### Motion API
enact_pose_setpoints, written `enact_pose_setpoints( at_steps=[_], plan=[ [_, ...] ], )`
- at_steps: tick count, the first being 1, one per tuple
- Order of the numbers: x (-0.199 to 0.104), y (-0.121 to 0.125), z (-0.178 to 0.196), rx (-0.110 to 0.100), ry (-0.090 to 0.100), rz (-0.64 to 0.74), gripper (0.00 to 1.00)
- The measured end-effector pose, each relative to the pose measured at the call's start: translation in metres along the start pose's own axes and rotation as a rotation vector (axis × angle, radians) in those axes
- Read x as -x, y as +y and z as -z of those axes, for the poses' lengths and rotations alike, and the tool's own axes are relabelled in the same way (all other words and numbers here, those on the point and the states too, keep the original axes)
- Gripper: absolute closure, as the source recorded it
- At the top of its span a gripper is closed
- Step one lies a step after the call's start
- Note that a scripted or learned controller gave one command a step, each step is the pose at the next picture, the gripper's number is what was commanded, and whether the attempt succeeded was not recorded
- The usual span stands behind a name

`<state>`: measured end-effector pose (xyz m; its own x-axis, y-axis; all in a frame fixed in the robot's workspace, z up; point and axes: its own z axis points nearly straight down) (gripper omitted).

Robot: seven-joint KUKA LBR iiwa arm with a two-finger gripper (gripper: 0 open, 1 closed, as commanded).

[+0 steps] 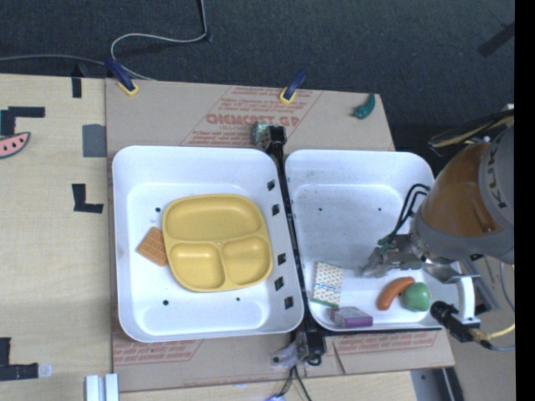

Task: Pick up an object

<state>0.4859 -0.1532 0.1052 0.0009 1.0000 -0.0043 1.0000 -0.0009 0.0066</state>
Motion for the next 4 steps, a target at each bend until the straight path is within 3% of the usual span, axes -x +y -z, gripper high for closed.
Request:
enact_pose_setpoints(
  at_steps=[1, 2, 3, 4],
  plan=[
    [0.000, 0.000, 0.000, 0.000, 0.000, 0.000, 0.00],
    [-0.001, 0.000, 0.009, -0.001, 0.001, 0.001, 1.00],
    [-0.001, 0.000, 0.009, -0.001, 0.001, 0.001, 0.00],
    [0.005, -0.002, -0.020, -0.005, 0.003, 0.002, 0.00]
  ],
)
